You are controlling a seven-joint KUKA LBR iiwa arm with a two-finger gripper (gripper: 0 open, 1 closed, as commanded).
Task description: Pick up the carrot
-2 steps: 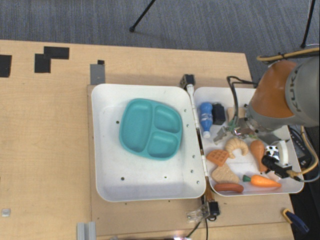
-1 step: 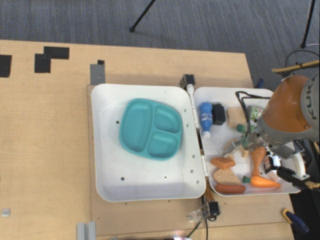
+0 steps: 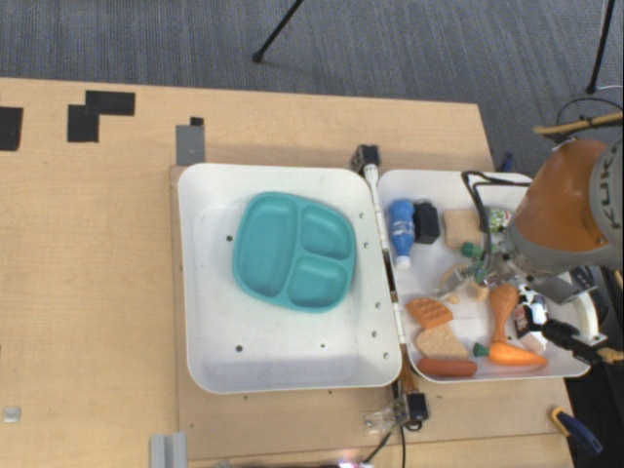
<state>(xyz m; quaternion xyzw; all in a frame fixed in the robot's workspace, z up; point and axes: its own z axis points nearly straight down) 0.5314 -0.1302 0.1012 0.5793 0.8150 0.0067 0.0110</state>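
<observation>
While the light wooden bench (image 3: 88, 261) carries both shallow white plastic bins, the left bin (image 3: 210, 349) holds a teal sectioned plate (image 3: 292, 252). The right bin (image 3: 429, 188) crowds toy food; the small orange carrot (image 3: 515, 356) lies at five o'clock, below the gripper (image 3: 499, 273), whose state cannot be told.

- Bright, even overhead illumination; no dim zones.
- Soft, faint shadow along the near inner wall of the left bin (image 3: 292, 373).
- Mild sheen on the turquoise tray (image 3: 292, 252); no hard glare.
- Moderate sharpness only; small items in the right bin (image 3: 439, 178) slightly soft.
- Worktop (image 3: 88, 291) edges straight, without visible distortion.
</observation>
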